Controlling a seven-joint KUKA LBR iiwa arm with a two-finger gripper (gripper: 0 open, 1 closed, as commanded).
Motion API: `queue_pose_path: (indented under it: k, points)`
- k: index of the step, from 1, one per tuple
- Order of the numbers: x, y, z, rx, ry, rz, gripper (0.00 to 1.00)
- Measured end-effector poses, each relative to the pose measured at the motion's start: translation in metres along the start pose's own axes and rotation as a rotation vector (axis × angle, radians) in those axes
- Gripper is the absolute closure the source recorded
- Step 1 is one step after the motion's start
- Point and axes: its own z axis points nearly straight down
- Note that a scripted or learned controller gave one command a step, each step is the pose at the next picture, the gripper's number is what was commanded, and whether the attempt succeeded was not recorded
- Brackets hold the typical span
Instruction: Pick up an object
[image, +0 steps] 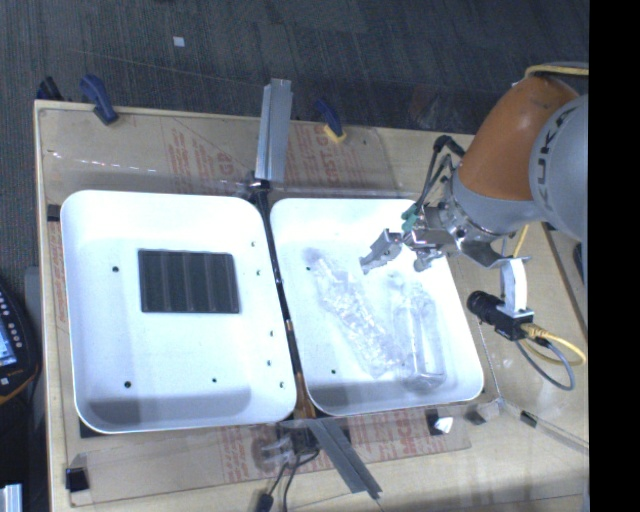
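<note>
Pale wooden table (150, 140), clamped sheet on top, carries two shallow white plastic bins side by side. Left white bin (90, 300) holds a dark ribbed rectangular panel (188, 281), lying flat near its centre. Right white bin (455, 370) holds the likely targets: a clear crinkled plastic wrapper (345, 305) running diagonally across its middle, and just beside it, toward the arm, a clear plastic bottle (420, 335) lying on its side.

Grey arm with orange band (515, 140) reaches in over the far right corner of the right bin. Hand (402, 250) hangs above that bin's upper part, fingers spread, nothing between them; apart from the wrapper and bottle.

Step, by my reading: approach, before any grasp. Next move calls for travel toward the near side and descent over the bottle or wrapper, fingers straddling it, then closing. Clear, slippery items; a weak pinch could slide off.
</note>
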Motion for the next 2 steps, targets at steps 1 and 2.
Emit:
queue_pose_path:
  k: [1,2]
  points:
    - [0.0394,-0.0342,-0.0691,-0.004,-0.002,0.171,0.00]
    - [0.0401,-0.0334,-0.0789,-0.002,-0.002,0.164,1.00]
